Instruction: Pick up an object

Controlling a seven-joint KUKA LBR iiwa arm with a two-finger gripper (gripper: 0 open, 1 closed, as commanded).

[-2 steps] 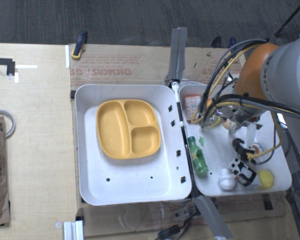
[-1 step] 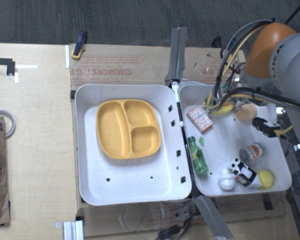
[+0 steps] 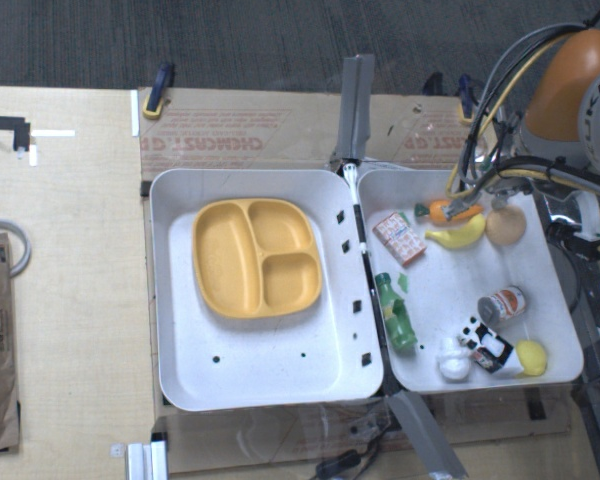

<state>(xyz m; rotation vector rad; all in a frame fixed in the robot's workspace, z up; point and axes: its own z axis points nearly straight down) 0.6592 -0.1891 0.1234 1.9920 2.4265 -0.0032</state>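
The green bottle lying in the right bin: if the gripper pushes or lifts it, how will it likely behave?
The green bottle lies on its side by the bin's left wall, so a sideways push would probably roll it. It looks like small smooth plastic: likely light, perhaps slippery. Its rounded body may twist out of a grasp off its middle.

Grey arm point(image 3: 580, 183), rounded orange band point(image 3: 572, 83), yellow and black cables point(image 3: 495, 88) looping alongside, dark fittings

Pale wooden bench point(image 3: 60, 298) against dark, perhaps carpeted, floor point(image 3: 230, 18) beyond.
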